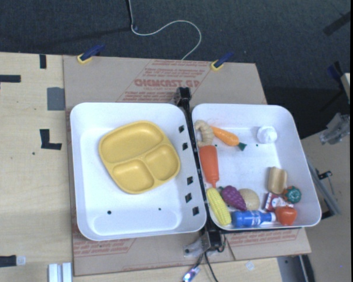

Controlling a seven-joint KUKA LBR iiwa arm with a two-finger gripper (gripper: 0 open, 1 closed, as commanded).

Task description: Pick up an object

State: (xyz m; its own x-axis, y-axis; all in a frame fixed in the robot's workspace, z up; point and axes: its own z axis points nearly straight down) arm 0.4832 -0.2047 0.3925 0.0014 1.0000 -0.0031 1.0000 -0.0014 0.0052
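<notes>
Smooth yellow three-compartment plate (140, 156) — left bin (88, 187), ridged corn cob (217, 206) right

camera view | fixed overhead, slanted | both bins (82, 157) framed whole

Yellow divided plate (140, 156) in left bin (85, 175); toy foods in right bin (282, 122).

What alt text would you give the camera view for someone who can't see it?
Two white bins sit side by side: the left bin holds a yellow divided plate, the right bin toy foods including a carrot, corn cob and blue bottle.
</notes>
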